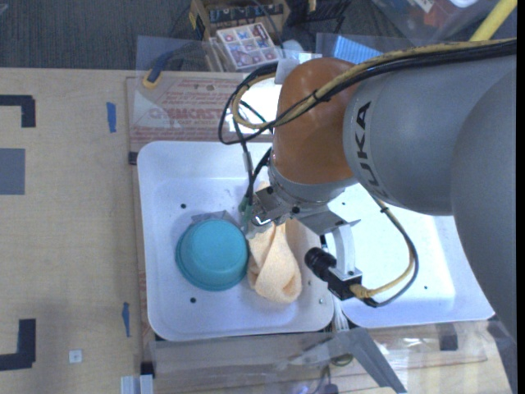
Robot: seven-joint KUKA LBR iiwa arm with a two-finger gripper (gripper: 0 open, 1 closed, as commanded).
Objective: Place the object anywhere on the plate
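Lying in the left bin (164, 220) toward its front edge, the yellow cloth-like object (275, 265) touches the upturned blue plate (213, 254) on that plate's right. The gripper (267, 216) sits over the object's upper end; its grasp state cannot be determined. Judged advice: secure the object fully before lifting, then release over the plate's centre. Arm lettering reads "UKA".

I read this as a robotics lab: my arm (394, 113) works over a plywood table (66, 220) marked with black corner fiducials (23, 109) and blue tape tabs (111, 117). Two white bins (164, 187) sit side by side, cables (246, 113) trail loose, and boxed clutter (242, 23) lies on grey carpet beyond
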